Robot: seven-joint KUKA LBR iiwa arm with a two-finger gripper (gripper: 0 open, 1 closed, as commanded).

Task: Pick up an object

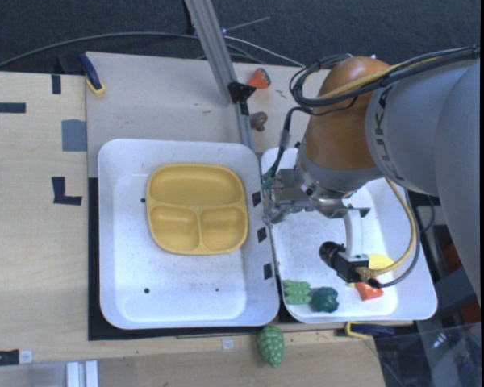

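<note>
In the right bin (411, 297), along its 6 o'clock edge, lie a light green toy (296, 291) touching a dark green toy (324, 299), with an orange piece (369, 291) and a yellow piece (380, 262) at their 3 o'clock. The pincer (284, 204) hangs over that bin's 9 o'clock rim, its state impossible to tell. The left bin (113, 240) carries a yellow divided plate (198, 208), and a green bumpy toy (270, 345) sits on the tabletop (32, 240) at 6 o'clock.

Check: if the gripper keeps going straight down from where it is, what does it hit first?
Probably bare floor of the right bin. The gripper hangs by that bin's left wall; the green toys lie nearer the camera. Depth is unclear.
</note>
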